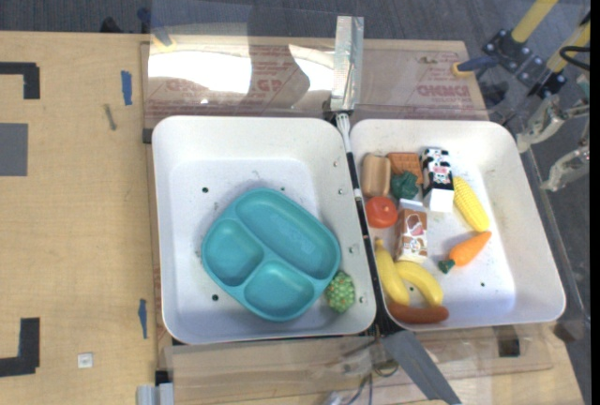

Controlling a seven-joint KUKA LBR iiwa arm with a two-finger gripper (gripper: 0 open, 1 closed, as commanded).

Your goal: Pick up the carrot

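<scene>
Where the right bin (534,286) holds toys, carrot (466,249) lies (beside corn (470,202)).

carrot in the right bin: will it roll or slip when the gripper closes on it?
The carrot looks like smooth moulded plastic, so probably stiff, light and a bit slippery. Its tapered round body may roll or squirt out of a pinch. It lies tilted, apart from the corn and banana, leaving room around it.

Carrot (466,249) in right bin (534,300); plate (272,251) left.
</scene>
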